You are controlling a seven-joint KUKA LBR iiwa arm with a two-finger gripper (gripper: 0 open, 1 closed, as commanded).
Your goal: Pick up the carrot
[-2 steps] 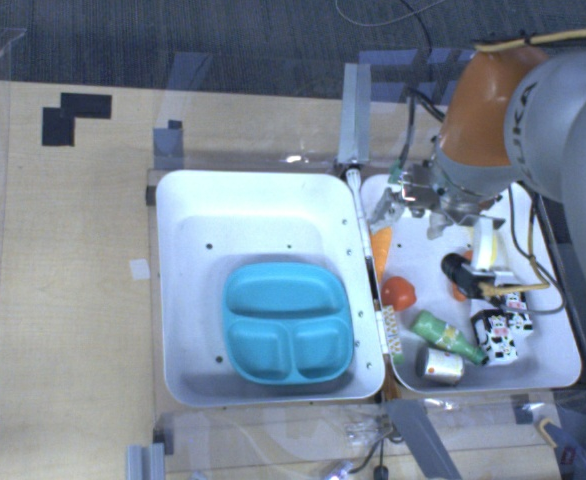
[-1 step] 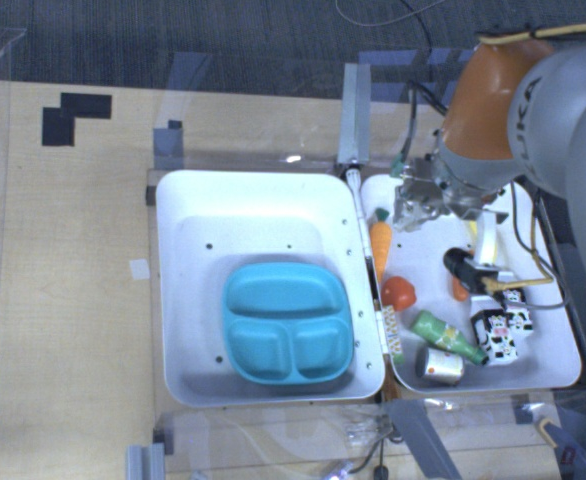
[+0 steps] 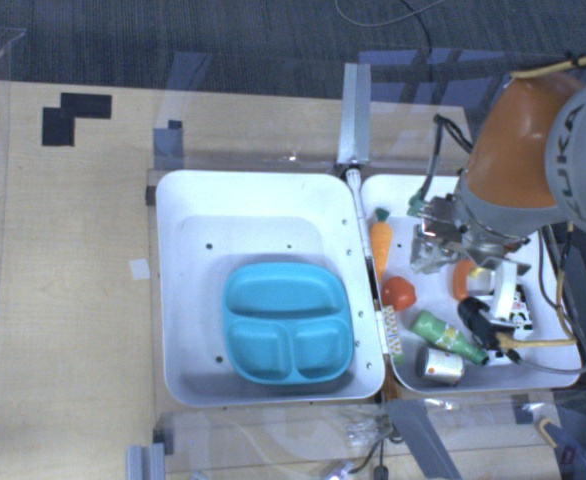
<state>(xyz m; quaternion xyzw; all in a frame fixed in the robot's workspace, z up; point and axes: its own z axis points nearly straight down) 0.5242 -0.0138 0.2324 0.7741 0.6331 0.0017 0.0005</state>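
Camera view puts the gripper [image 3: 435, 251] low over the right bin [image 3: 533, 366], under the grey wrist and its orange band; whether it is clenched or released I cannot tell. Just to its left lies the carrot [image 3: 380, 244], lengthwise beside the wall between the bins, green top pointing away, apart from the gripper. Near the carrot's tip sits a red tomato [image 3: 399, 292], then a green bottle [image 3: 446, 334] and a silver can [image 3: 440, 365]. A blue divided plate [image 3: 287, 323] rests in the left bin [image 3: 195, 208].
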